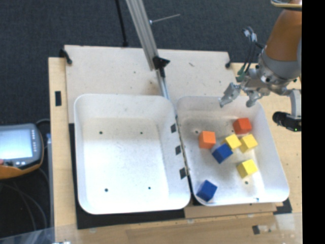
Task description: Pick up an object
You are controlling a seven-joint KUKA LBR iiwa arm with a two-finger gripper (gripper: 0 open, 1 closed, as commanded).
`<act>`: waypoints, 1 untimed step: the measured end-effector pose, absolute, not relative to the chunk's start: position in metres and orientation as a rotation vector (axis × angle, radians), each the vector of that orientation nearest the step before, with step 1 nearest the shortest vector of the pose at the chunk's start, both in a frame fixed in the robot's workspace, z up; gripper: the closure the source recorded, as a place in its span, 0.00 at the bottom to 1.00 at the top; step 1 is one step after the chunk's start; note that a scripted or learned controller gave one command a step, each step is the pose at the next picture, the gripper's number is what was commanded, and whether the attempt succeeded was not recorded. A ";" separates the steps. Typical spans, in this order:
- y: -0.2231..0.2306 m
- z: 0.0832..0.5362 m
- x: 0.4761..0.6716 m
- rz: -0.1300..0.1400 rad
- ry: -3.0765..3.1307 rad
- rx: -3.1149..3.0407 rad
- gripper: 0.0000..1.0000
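A dark grey carpeted floor (pixel 61 19) is seen around a light wooden table (pixel 58 151), on which a pale board (pixel 111 70) is laid behind two shallow white bins. A slanted aluminium bar (pixel 142 29) is fixed at the board's middle and rises toward the top edge of the view. A small grey monitor (pixel 19 146) is seen at the left edge, beside the table.

The left bin (pixel 127 151) is set touching the right bin (pixel 264 187) along their shared wall. The grey arm with its orange band (pixel 284 34) is held above the far right corner of the right bin, and the claw (pixel 240 97) is seen spread open over the bin's far rim, with nothing between its fingers.

Seven small blocks are found in the right bin. A red-orange block (pixel 242 125) is placed nearest the claw. An orange block (pixel 207 139) is set toward the bin's middle, with a blue block (pixel 222 153) just beside it, turned diagonally to the bin walls. Two yellow blocks (pixel 234 141) (pixel 249 142) are seen close together between the blue and red-orange blocks. A third yellow block (pixel 247 168) is placed apart toward the near right. A second blue block (pixel 206 189) is set at the near left corner, also turned diagonally. The blocks are roughly cubic, so no long axis can be told.
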State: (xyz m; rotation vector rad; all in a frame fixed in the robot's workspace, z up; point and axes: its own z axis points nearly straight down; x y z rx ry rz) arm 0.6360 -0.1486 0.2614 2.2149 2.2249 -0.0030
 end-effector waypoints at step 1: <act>-0.132 0.155 0.623 -0.008 2.226 2.224 0.00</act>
